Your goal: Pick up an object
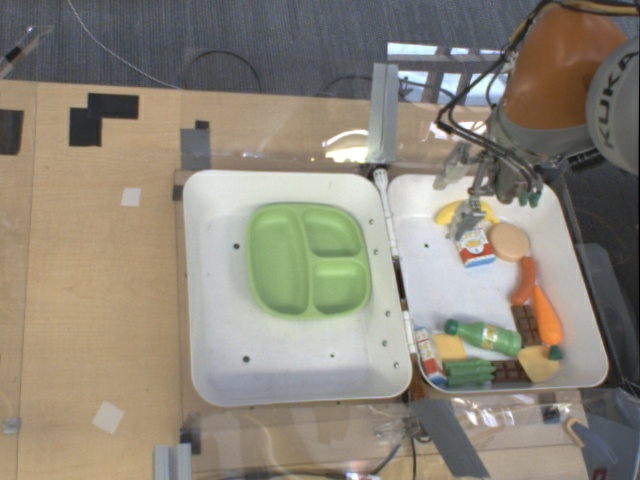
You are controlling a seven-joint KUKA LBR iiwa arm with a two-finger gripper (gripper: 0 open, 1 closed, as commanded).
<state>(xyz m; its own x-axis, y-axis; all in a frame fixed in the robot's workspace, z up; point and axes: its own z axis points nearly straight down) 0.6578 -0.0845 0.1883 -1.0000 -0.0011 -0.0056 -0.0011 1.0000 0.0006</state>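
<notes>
Nothing is being carried yet. The end effector (468, 223) is being held low over the banana (450, 212) and carton (478, 252) at upper right; whether it is apart or together cannot be told.

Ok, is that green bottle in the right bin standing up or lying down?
Lying down. The green bottle rests on its side near the right bin's front edge, cap pointing left, beside the chocolate bar.
</notes>
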